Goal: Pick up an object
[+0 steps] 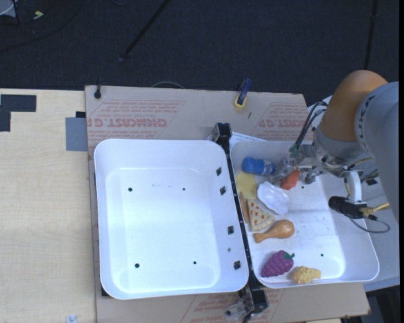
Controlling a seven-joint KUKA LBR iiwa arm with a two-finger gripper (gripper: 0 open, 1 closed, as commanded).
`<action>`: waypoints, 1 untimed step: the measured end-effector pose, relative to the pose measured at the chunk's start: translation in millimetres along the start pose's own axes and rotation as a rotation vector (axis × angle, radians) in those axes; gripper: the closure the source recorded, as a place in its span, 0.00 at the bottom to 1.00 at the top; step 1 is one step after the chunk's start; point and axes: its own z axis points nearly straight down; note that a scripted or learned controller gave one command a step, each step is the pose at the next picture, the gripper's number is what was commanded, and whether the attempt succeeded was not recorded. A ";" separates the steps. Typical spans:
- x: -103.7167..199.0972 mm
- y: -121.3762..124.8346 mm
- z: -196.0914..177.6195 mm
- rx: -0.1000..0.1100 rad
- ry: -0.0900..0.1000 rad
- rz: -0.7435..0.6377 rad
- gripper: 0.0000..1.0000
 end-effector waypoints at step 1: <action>-0.6 0.4 -10.6 -0.001 0.000 -0.001 1.00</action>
